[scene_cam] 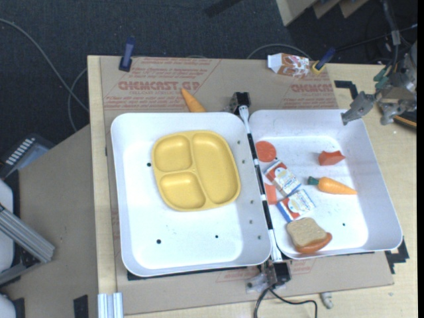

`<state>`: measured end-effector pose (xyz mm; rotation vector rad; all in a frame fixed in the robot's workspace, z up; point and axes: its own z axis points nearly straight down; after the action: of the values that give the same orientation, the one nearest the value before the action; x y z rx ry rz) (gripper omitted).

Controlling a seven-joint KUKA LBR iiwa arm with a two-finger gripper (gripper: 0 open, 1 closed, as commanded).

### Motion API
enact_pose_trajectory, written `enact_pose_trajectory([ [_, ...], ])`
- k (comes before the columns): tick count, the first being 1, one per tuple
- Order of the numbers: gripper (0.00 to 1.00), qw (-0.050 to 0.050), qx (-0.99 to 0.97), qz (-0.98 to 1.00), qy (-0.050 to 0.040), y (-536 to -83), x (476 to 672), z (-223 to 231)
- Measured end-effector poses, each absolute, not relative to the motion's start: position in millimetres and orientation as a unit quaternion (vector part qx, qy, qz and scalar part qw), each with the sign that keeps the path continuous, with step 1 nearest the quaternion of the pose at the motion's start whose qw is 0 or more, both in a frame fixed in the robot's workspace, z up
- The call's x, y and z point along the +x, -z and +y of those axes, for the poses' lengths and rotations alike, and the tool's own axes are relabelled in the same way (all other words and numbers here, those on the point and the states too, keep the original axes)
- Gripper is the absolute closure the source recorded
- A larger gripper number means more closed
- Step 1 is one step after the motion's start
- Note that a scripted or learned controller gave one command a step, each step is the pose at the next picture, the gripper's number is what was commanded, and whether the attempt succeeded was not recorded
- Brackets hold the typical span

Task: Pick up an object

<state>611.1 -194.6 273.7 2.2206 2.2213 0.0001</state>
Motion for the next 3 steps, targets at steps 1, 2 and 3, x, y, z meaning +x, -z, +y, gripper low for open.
enact_pose_trajectory([
  [1, 0.0, -0.002, 0.707, 0.707, 0.0009, -171.3, 616.7, -218.8],
  [2, 0.0, -0.001, 0.707, 0.707, 0.0002, -83.7, 618.7, -185.2],
  [3, 1.0, 0.001, 0.707, 0.708, -0.0007, -95.2, 620.0, -185.6],
])
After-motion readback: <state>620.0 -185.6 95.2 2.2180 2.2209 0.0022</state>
